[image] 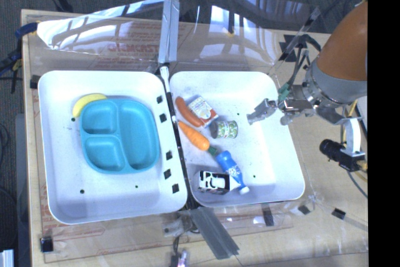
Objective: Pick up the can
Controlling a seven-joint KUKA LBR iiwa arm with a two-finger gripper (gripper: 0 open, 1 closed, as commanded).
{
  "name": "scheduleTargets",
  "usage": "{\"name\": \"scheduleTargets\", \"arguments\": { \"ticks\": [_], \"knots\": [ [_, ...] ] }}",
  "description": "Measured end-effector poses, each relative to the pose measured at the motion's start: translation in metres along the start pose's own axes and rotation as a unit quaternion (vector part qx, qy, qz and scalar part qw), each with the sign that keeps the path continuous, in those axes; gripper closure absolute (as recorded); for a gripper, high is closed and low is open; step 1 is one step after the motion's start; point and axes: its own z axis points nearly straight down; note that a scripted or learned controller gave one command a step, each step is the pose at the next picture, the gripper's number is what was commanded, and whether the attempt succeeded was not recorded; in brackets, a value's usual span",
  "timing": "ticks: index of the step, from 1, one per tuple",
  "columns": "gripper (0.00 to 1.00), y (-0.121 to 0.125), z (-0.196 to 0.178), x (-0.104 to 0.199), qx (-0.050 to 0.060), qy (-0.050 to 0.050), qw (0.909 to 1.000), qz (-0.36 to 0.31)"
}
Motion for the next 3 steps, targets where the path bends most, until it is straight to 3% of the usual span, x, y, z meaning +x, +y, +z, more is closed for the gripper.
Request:
{"name": "scheduleTargets", "arguments": {
  "ticks": [1, 2, 3],
  "knots": [
    [0.00, 0.022, 0.042, 0.046, 0.000, 0.000, 0.9999, 0.011],
    [0.00, 0.067, 0.156, 0.034, -0.015, -0.003, 0.9994, 0.031],
    [0.00, 0.058, 0.165, 0.028, -0.023, -0.004, 0.9959, 0.087]
  ]
}}
